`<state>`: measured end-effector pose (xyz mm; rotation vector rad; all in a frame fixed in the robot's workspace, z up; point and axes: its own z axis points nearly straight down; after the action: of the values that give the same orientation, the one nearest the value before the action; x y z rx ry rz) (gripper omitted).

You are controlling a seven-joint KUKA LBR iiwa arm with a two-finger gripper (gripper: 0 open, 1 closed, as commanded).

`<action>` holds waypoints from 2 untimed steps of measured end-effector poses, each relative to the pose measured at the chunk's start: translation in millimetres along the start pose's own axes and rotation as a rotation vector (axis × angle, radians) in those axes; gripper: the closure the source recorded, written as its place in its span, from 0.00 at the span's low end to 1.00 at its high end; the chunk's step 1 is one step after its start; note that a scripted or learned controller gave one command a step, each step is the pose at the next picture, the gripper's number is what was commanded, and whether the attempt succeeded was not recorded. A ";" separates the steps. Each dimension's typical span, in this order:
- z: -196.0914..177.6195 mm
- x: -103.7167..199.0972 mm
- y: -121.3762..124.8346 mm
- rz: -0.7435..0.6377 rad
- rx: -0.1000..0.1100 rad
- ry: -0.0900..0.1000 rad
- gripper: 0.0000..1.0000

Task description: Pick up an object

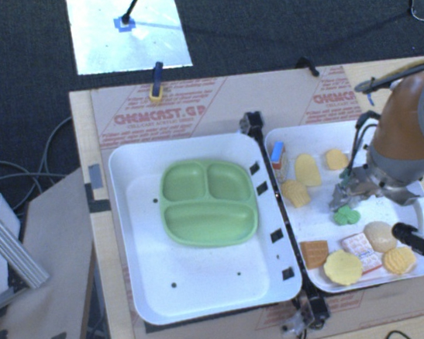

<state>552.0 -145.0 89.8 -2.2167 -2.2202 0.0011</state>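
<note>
The right bin (313, 133) holds several toy foods. Among them is a small green leafy piece (348, 216) near the bin's middle. My gripper (343, 197) hangs low over the bin, right above that green piece and close to it. From this angle I cannot tell whether they touch. Nothing visibly hangs from the gripper. A yellow waffle-like piece (296, 193) lies just to its left. The grey arm with its orange band (405, 126) comes in from the right.
The left bin (155, 290) carries a green divided plate (206, 202). In the right bin are a small carton (276, 153), two yellow pieces (307, 169) (336, 159), an orange cracker (315, 253), a yellow disc (343, 268), a red-and-white packet (360, 250), a beige bun (379, 235) and an orange biscuit (399, 260).
</note>
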 end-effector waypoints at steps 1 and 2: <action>-45.2 -4.7 9.0 -0.003 -0.005 -0.003 1.00; -86.3 -9.5 9.9 -0.003 -0.005 -0.003 1.00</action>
<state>562.2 -154.7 176.1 -2.2175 -2.2271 -0.0007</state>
